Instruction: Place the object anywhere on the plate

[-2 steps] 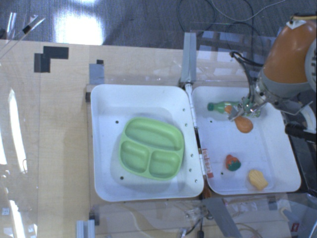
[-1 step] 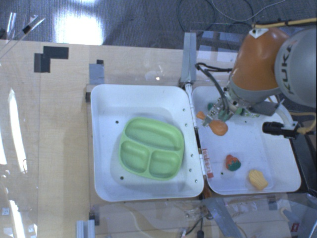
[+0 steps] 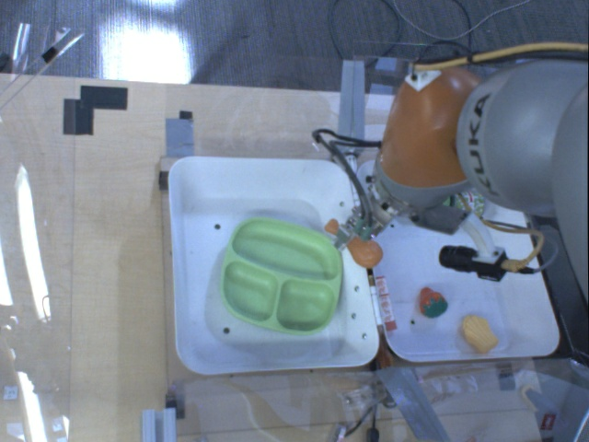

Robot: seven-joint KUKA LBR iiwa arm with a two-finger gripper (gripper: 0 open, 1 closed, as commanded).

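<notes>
The gripper [image 3: 352,236] hangs over the left bin's [image 3: 198,191] right edge pinching a small orange object [image 3: 365,252] just beside the green divided plate [image 3: 280,275]; setting it down remains.

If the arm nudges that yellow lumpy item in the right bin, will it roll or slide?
The yellow lumpy item looks rounded and bumpy, so it would probably wobble rather than roll far. It seems small, likely light, and may skid on the smooth right bin.
</notes>
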